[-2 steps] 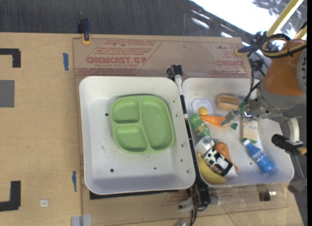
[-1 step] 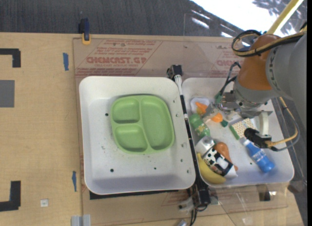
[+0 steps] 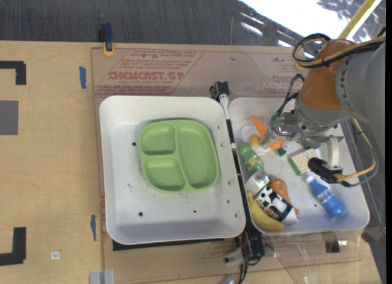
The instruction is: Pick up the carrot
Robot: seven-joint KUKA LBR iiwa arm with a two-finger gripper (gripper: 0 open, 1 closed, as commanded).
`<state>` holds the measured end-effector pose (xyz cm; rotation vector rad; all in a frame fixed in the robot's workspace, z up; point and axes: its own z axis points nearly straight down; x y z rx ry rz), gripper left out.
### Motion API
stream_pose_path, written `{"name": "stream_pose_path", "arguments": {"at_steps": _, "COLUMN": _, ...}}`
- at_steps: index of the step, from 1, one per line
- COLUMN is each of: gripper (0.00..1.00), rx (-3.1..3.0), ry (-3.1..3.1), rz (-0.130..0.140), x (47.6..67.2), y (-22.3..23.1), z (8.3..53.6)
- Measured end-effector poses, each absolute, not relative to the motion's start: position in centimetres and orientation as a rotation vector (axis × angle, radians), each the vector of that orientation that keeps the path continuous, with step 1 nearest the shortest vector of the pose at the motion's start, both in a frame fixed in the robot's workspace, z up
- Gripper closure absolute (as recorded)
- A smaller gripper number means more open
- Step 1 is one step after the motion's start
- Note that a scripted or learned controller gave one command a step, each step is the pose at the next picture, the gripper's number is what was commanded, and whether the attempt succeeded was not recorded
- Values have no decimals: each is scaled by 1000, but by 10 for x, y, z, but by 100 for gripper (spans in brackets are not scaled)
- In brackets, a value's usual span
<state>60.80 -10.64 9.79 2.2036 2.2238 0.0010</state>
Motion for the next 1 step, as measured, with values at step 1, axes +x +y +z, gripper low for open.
{"name": "stream_pose_path", "arguments": {"at_steps": 1, "gripper": 100, "rx": 2289, "ry": 2149, "rz": 6, "x": 636, "y": -54, "z": 186}}
